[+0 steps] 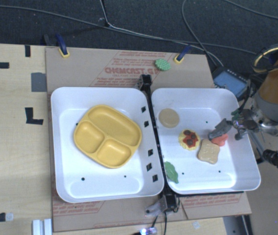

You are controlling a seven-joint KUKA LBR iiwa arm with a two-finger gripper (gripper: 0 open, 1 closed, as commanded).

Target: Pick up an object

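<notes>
My gripper [228,132] hangs over the right side of the right bin [197,96], and its two fingers stand apart, open. A small red-orange piece [220,140] lies just under the left fingertip [217,131], touching a tan toast slice [208,152]. Nothing is clearly held between the fingers. Left of these lie a yellow round with a red topping [189,139] and a tan round cookie [169,117]. A green leaf piece [171,172] rests near the bin's lower left corner.
The left bin [65,175] holds a yellow divided plate [107,135]. A green knobbly piece [162,65] sits on the cardboard behind the bins. The arm's orange band [271,87] and cables are at the right edge.
</notes>
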